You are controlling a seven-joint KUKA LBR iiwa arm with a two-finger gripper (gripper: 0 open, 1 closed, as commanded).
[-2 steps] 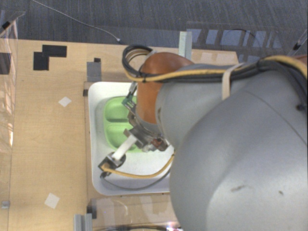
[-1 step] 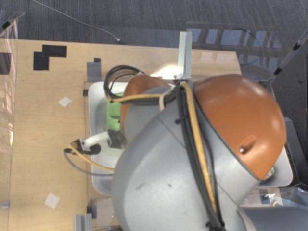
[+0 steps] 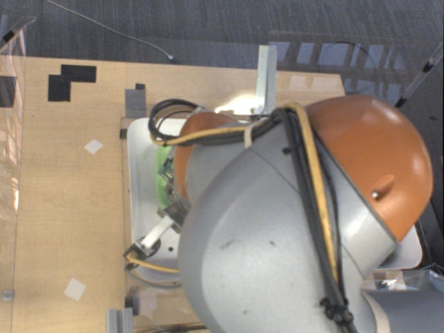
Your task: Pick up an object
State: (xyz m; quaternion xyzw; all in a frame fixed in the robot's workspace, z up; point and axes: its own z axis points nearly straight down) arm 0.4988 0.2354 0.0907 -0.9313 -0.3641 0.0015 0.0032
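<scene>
The grey arm with its orange band covers most of the two white bins. It reaches down into the left bin. A green object shows in that bin, at the edge of the orange wrist part. Near the bin's front left corner, a metal piece of the gripper sticks out from under the arm, with a yellow cable below it. The fingertips themselves are hidden by the arm. Whatever else lies in the bins is hidden.
Black and yellow cables loop over the left bin's back edge. A metal upright post stands behind the bins. The wooden bench extends to the left, with black markers at its back corner. A strip of the right bin's rim shows at the right.
</scene>
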